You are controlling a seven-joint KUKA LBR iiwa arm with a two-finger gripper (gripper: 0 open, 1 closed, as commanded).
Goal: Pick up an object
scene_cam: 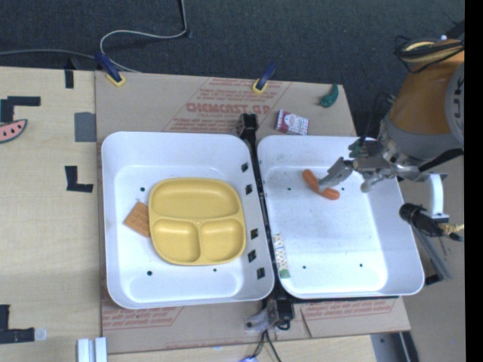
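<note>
1. Cardboard sheet (219, 108) under both bins, printed in red – "CHEMCAST" seems to be the word, the rest too blurred to read.
2. Right shallow white bin (339, 266) – a small orange sausage-shaped piece (321, 186) lies in its upper part.
3. Yellow three-compartment plastic plate (198, 221) in the left white bin (124, 164).
4. Grey two-finger gripper (336, 173) just beside the orange piece; open or closed, I cannot tell.

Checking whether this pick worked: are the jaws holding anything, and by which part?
Cannot be told. The gripper is right at the orange sausage in the right bin, over its middle, but a grip isn't visible.
</note>
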